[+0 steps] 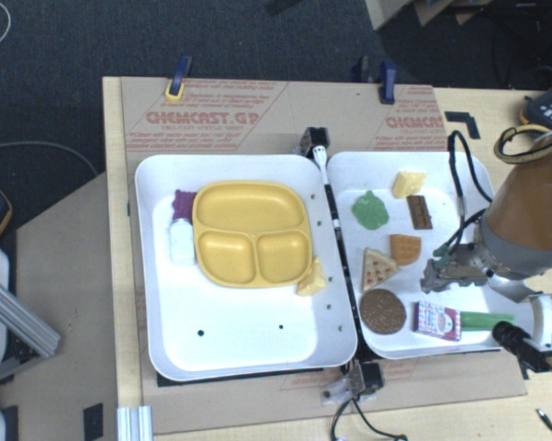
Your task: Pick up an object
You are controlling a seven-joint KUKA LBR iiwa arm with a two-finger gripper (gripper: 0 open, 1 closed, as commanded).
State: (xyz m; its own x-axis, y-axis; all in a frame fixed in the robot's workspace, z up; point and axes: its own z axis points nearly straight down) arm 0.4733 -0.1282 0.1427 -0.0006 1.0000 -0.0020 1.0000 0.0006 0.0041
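Right bin (pixel 349 168), contents: green leafy piece (pixel 370 210) near upper left; pale yellow chunk (pixel 407 184) at top; dark brown bar (pixel 420 211) just below it; orange-tan wedge (pixel 405 247) at centre; triangular pizza slice (pixel 377 267) just left of wedge; round brown patty (pixel 383 310) below slice; pink-and-white carton (pixel 436 321) at lower right, with green stick (pixel 485 319) lying to its right

End effector (pixel 448 274): dark, over right bin between wedge and carton, above all items, nothing seen between its parts; open or closed state cannot tell from this angle

Arm (pixel 525 219): grey with orange band, entering from right, black cable looped over bin's upper right corner

Left bin (pixel 152 246), contents: yellow three-compartment tray (pixel 253 232) in upper half; purple item (pixel 184 204) and white bottle (pixel 181 242) touching tray's left edge; pale yellow piece (pixel 310 280) at tray's lower right corner

Counter (pixel 129 136): cardboard sheet under both bins, printed red lettering along far edge, yellow clamp (pixel 176 85) and blue clamp (pixel 387 81) at rear
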